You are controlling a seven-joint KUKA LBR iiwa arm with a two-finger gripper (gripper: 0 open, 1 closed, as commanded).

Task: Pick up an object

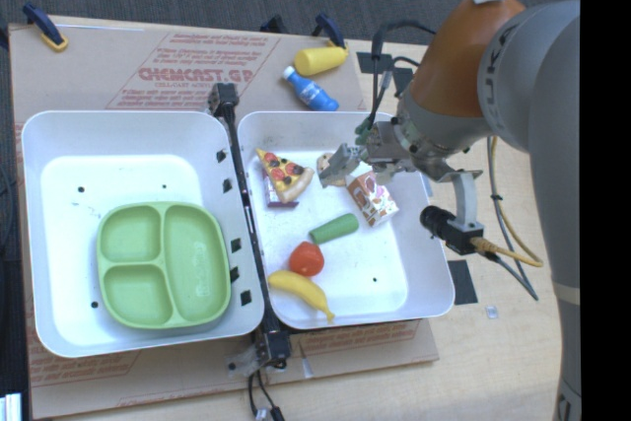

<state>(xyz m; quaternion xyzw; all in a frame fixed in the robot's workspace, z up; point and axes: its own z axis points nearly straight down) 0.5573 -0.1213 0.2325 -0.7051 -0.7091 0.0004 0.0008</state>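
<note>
Nearest to us, at the front of the right bin (429,286), we see a banana (302,293) and, touching it just behind, a tomato (307,258). A little further back lies a green cucumber (333,229), set at a slant near the middle of the bin floor. In the left bin (59,330) a green divided plate (163,263) sits flat toward the front, apart from everything else.

Further in, a pizza slice (283,175) lies close to the wall between the two bins, and a small snack packet (373,198) rests on the other side, tilted. These loose toys seem scattered rather than arranged, which we judge leaves several candidates for a pick.

The gripper (338,165) hangs between the pizza slice and the snack packet, just beside the packet's upper corner. We cannot tell whether it stands apart or together, and we see nothing clearly held. The packet looks the likeliest target, being closest.

The arm (493,64) reaches in from the right, its orange band above the wrist, bent low over the back of the right bin.

Beyond the bins, on the cardboard (197,64), lie a yellow bottle (319,60) and a blue bottle (312,92), out of play.
</note>
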